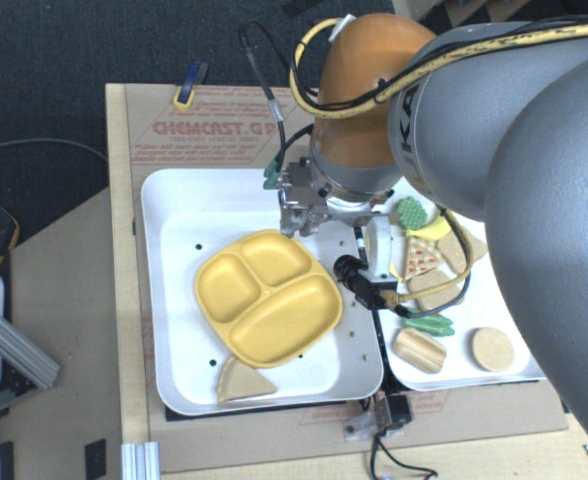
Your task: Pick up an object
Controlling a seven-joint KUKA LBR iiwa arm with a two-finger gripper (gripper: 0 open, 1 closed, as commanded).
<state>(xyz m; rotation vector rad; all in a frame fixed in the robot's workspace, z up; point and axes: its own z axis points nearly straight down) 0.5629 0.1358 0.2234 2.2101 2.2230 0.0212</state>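
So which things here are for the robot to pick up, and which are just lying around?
For the job:
- yellow plastic divided plate
- tan wedge-shaped toy
- toy pizza slice
- round tan biscuit
- green pea pod
- gripper above the left white bin

Just lying about:
- blue-and-yellow clip
- black cable

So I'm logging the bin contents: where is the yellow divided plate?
The yellow divided plate lies in the left bin, tan wedge at its near edge.
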